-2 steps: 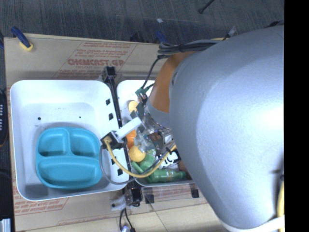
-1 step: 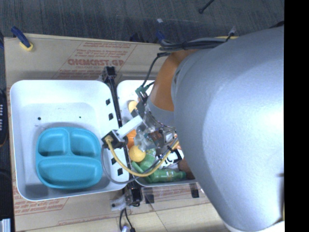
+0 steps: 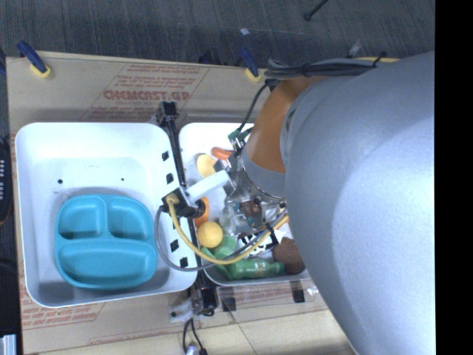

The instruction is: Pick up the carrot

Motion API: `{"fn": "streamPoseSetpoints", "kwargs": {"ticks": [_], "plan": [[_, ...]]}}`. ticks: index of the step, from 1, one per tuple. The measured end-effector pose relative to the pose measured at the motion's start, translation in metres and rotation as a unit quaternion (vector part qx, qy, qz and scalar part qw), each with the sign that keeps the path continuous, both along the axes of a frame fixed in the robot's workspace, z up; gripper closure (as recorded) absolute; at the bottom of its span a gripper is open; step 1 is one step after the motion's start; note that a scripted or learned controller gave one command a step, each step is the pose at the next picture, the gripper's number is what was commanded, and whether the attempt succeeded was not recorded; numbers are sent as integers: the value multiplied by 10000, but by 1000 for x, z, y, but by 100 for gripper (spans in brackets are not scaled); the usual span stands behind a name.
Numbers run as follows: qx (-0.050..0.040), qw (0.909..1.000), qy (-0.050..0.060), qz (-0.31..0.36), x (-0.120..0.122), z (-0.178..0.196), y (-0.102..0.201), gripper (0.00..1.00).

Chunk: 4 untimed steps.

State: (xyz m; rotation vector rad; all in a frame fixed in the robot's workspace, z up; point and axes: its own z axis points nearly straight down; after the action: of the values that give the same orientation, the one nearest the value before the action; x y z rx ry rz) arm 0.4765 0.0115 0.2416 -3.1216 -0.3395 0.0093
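On the left, a blue divided tray (image 3: 107, 242) sits in the left bin (image 3: 29, 198). Across the divider, in the right bin (image 3: 195, 135), a small orange piece lies near the far wall. I take it for the carrot (image 3: 220, 154). A yellow lemon (image 3: 211, 234) sits nearer the front. The gripper (image 3: 247, 211) hangs low over the clutter; wide or narrow, I cannot tell. The carrot isn't lifted yet: grasp and raise remain.

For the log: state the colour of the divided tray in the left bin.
Plain light blue; the tray shows best in the camera view.
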Motion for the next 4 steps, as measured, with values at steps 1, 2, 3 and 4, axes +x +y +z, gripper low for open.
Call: {"fn": "streamPoseSetpoints", "kwargs": {"ticks": [1,2,3,4], "plan": [[2,9999,44,152,-2,-24,74,100],[2,9997,23,256,23,-40,156,100],[-6,10000,1,5,59,-8,126,100],[-15,10000,48,36,119,-50,54,100]]}}
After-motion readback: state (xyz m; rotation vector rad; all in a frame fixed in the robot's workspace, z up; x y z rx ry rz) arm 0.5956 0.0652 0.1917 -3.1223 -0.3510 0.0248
